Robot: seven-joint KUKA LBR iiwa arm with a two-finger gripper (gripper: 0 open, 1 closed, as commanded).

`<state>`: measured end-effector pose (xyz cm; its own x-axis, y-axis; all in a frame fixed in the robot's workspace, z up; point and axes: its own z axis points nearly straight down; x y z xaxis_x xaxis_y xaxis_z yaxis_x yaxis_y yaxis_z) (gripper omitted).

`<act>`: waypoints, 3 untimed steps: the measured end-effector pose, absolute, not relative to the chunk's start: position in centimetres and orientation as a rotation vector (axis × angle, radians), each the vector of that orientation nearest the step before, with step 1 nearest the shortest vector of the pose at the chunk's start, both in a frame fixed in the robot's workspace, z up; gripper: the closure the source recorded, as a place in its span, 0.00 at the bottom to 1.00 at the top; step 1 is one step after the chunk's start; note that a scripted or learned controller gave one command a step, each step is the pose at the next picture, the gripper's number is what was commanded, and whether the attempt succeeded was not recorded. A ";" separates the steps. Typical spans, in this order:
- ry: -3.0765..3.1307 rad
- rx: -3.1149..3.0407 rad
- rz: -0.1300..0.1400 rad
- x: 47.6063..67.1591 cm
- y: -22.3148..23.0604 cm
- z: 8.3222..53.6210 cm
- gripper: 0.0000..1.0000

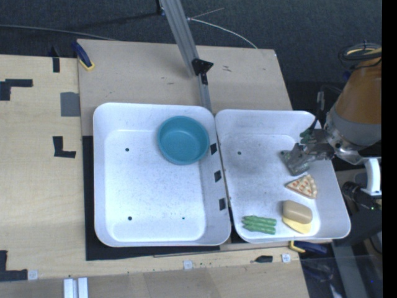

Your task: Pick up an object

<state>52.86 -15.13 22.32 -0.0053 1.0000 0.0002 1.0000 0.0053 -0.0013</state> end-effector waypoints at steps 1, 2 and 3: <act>-2.229 -2.213 -0.002 55.9 -10.3 23.1 1.00; -2.228 -2.214 0.001 58.0 -5.2 22.0 1.00; -2.229 -2.212 -0.001 60.6 0.5 21.4 1.00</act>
<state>60.56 0.53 21.43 -0.0077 1.0000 0.0014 1.0000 0.0077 -0.0007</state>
